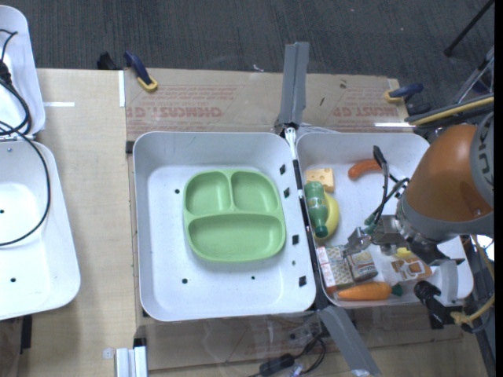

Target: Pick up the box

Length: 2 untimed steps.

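Nearest the lens, along the front wall of the right bin (416, 141), lies a carrot (363, 291), orange and stretched lengthwise. Sweeping from the left: the left bin (149, 210) holds a green divided plate (233, 214), set flat near its middle, three compartments facing up. Past the shared rims, in the right bin, a green bottle (316, 207) lies against a yellow fruit (333, 214), with a wedge of yellow cheese (321, 178) just behind them toward the back wall. Farther back and to the right rests an orange sausage-shaped piece (364, 168). In front of the bottle, by the bin's left wall, is the box (333, 266), a small red-and-white printed carton lying flat, its front end just behind the carrot. Touching its right side sits a second, greyish packet (362, 267). The gripper (364, 240) hangs low just above and behind these two, its metal fingers pointing down toward the seam between box and packet; the box lies slightly left of and in front of the fingertips, not between them. Whether the jaws stand wide or narrow cannot be told from this slant. To the right, beneath the arm's orange band (448, 183), another small printed card (411, 269) rests on the bin floor.
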{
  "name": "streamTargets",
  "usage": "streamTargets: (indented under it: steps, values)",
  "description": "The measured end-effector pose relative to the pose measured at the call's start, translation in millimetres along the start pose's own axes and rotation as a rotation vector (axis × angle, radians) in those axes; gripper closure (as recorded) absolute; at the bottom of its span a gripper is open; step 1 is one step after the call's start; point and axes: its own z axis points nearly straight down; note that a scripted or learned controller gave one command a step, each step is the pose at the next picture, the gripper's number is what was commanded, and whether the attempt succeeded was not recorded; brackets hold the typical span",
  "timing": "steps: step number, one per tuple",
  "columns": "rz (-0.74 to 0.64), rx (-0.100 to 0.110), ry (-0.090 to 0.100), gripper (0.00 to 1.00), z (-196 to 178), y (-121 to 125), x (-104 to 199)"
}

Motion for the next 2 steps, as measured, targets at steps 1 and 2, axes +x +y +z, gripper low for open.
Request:
streamTargets:
  steps: [1, 2]
  values:
    - [0.012, -0.002, -0.001, 0.0, 29.8, 71.9, -10.7]
    - [-0.161, -0.004, -0.001, 0.0, 28.9, 20.7, -28.6]
